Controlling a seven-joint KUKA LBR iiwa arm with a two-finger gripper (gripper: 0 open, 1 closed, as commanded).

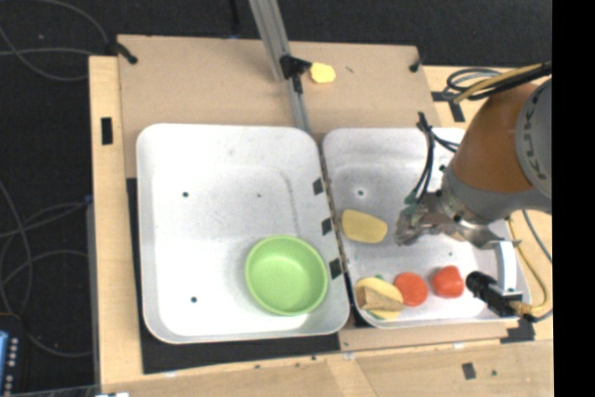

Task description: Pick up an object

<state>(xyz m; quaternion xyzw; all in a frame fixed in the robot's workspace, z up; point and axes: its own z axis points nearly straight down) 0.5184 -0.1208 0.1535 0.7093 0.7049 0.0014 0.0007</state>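
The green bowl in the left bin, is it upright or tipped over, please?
Upright: the green bowl rests on the left bin floor, its round opening facing up.

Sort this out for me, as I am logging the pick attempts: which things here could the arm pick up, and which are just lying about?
Part of the job:
- gripper, in the right bin
- yellow piece beside it
- two red pieces
- yellow-and-tan piece
- green bowl in the left bin

Lying about:
- small yellow item on the bench, outside the bins
- metal pole
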